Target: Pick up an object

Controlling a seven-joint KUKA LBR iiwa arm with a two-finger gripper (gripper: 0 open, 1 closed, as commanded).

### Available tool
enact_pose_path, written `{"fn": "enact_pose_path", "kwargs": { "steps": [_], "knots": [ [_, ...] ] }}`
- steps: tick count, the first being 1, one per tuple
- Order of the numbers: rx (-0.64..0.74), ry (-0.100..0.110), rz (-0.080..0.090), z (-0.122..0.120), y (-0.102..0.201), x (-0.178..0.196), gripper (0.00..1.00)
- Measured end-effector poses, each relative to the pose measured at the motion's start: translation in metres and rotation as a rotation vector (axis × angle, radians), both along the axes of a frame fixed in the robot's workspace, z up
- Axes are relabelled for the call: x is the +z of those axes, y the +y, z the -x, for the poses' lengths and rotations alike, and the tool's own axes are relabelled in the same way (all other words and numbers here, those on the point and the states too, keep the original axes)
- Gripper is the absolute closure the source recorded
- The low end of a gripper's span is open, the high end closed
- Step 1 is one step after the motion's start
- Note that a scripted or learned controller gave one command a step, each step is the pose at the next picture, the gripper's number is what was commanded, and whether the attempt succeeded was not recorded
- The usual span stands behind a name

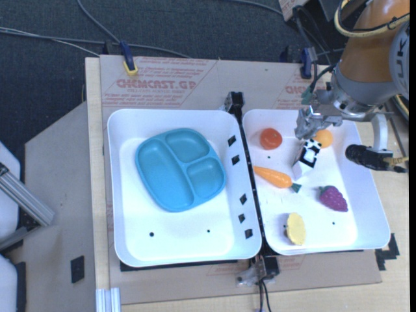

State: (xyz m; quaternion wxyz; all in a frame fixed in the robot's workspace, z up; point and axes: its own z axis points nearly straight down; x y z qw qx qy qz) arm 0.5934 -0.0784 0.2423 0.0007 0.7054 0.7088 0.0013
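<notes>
Judging by their look, the small plastic toy foods in the right-hand shallow white bin should be light, stiff and somewhat slick, so a grip across the narrow middle of a piece seems safest. Nearest the gripper lies a long orange toy carrot with a green tip, lying at a slant close to the bin's left wall; taking it across its width looks easier than along its length. Beside it are a round orange-red toy tomato, a bumpy purple toy grape bunch, a yellow toy potato-like piece and a small orange fruit partly hidden behind the gripper. Whether the jaws are spread or pressed together I cannot tell. The left-hand white bin holds a blue compartment plate.
</notes>
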Motion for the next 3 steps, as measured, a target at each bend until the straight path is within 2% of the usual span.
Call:
{"fn": "enact_pose_path", "kwargs": {
  "steps": [1,3],
  "knots": [
    [0.001,0.005,-0.001,-0.009,0.06,-0.012,1.0],
    [0.002,0.001,-0.002,-0.028,0.167,0.0,1.0]
  ]
}}
